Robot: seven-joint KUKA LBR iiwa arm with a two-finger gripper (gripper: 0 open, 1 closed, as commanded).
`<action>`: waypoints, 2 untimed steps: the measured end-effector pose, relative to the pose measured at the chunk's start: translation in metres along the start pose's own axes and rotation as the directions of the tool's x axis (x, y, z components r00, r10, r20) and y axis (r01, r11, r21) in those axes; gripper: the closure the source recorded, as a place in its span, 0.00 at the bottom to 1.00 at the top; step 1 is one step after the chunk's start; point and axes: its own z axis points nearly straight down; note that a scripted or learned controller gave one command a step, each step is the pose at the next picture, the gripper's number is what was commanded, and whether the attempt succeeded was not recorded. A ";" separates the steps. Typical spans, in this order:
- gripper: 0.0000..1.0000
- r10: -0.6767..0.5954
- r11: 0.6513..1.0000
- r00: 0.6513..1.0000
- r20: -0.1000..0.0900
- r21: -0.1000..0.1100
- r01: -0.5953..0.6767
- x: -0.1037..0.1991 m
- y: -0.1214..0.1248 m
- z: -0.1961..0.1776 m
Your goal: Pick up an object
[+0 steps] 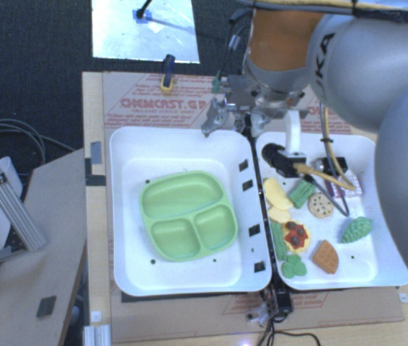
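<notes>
Two white bins [128, 157] lie on a sheet [153, 105] printed "CHEMCAST" — the gripper [236, 121] hangs at their far rims, its grip impossible to tell — toy foods [295, 235] lie below-right of it, green tray [187, 215] below-left

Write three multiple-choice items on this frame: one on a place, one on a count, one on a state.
1. Where does the green tray lie?
A. in the left bin of the view
B. in the right bin of the view
C. on the bench outside both bins

2. How many compartments does the green tray have?
A. two
B. three
C. five

3. How does the green tray lie?
A. upside down
B. on edge against a wall
C. flat, open side up

Answers:
1 A: the left bin's white walls surround it.
2 B: it has one long compartment on the far side and two smaller ones nearer the camera.
3 C: the hollows of its compartments face the camera.
</notes>
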 end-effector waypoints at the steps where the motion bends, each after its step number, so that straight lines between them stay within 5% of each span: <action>1: 0.00 -0.003 1.000 1.000 -0.002 0.006 0.003 0.069 -0.090 -0.011; 2: 0.00 0.003 1.000 1.000 0.002 0.008 -0.003 0.109 -0.095 0.025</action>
